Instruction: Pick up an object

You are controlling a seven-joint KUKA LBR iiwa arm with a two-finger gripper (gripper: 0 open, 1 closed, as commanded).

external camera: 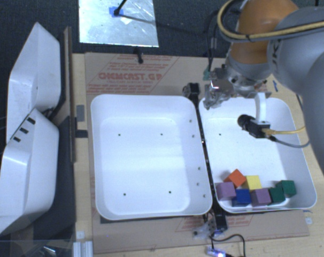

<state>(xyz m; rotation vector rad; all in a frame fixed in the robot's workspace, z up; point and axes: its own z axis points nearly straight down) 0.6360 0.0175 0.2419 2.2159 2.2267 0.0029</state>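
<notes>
Blocks (255,190) are lying clustered at the right bin's (295,126) near edge. Well apart, the arm (290,42) is hanging over that bin's far end; its fingers' (218,96) spread cannot be told.

Grey arm (303,47) reaching in from the right, orange band (261,23) above the wrist, yellow cable looped around it. Gripper (218,98) hanging low at the wrist's left side, pointed downward.
</notes>
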